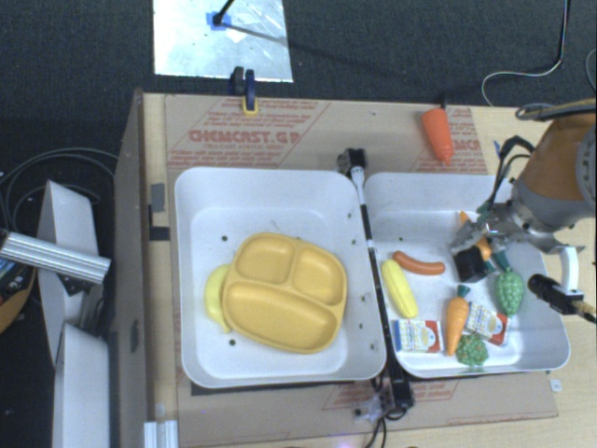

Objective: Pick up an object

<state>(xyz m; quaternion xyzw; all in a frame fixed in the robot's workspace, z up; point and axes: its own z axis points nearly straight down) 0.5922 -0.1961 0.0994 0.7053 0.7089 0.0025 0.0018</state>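
The right bin (410, 203) holds several toy foods: a red sausage (420, 265), a yellow corn cob (399, 289), a carrot (455, 320), a red and white carton (416, 334), a small packet (485, 323), green broccoli (472, 351) and a green bumpy piece (508, 292). My gripper (476, 248) hangs low over the right part of this bin, just above a black block (468, 265) and a small orange piece (484, 249). The arm's wrist hides how it meets them.
The left bin (205, 203) carries a yellow divided tray (284, 292) with a yellow piece (215, 297) tucked under its left side. A second carrot (437, 133) lies on the bench behind the right bin. A black clip (353, 161) sits where the bins meet.
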